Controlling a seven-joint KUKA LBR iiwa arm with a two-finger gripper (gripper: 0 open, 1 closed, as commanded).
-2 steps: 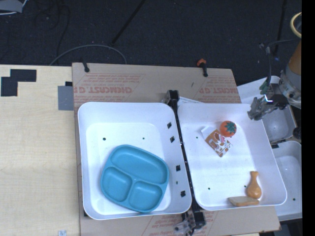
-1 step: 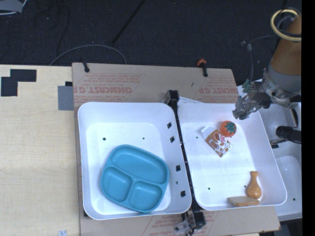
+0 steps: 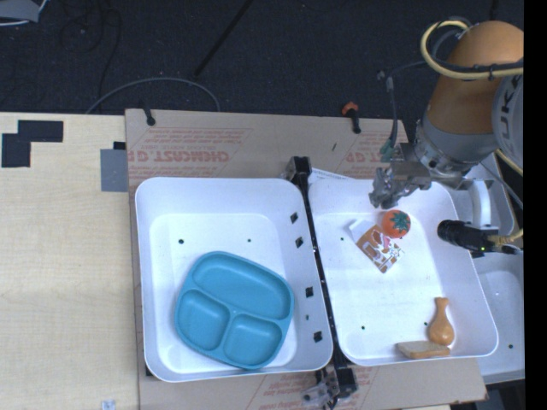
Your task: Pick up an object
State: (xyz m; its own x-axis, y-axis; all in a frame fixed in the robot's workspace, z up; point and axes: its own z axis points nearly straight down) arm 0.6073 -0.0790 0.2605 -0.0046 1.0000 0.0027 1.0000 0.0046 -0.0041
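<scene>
In the right bin (image 3: 367, 314) lie an orange tomato-like ball (image 3: 396, 222), a small printed packet (image 3: 379, 246) touching it, a tan pear-shaped toy (image 3: 441, 322) and a flat tan block (image 3: 421, 349) near the front right corner. My gripper (image 3: 386, 194) hangs over the back of the right bin, just above and left of the orange ball. Nothing shows between its fingers.
The left bin (image 3: 162, 229) holds a blue divided tray (image 3: 233, 308). A black divider (image 3: 309, 254) runs between the bins. A black cylindrical part (image 3: 461, 233) sticks in at the right bin's right rim. Cardboard (image 3: 231, 143) lies under both bins.
</scene>
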